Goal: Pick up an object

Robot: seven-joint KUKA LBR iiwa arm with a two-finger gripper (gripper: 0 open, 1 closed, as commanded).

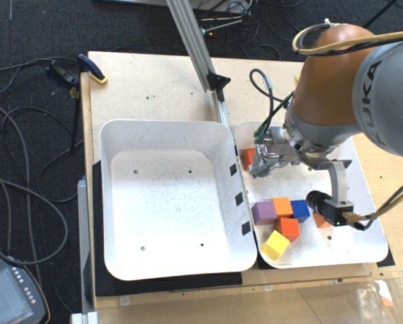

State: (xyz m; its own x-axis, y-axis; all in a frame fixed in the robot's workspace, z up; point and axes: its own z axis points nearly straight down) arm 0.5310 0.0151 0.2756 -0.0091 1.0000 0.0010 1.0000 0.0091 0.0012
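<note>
My gripper point(260, 162) hangs low over the back left part of the right bin point(363, 248), under the grey arm with its orange band. An orange block point(246, 158) lies right beside its fingertips, at the bin's left wall. Nearer the front lie a purple block point(263, 212), an orange block point(282, 206), a blue block point(300, 210), a red-orange block point(289, 228) and a yellow block point(275, 245), clustered together. A small red piece point(323, 221) peeks out behind the black cable fitting.
The left bin point(120, 140) sits beside the right one, sharing a middle edge. A slanted metal rail point(194, 39) crosses the bench's back. A blue-yellow clamp point(93, 69) sits at the bench's back left corner. Cables lie on the floor.
</note>
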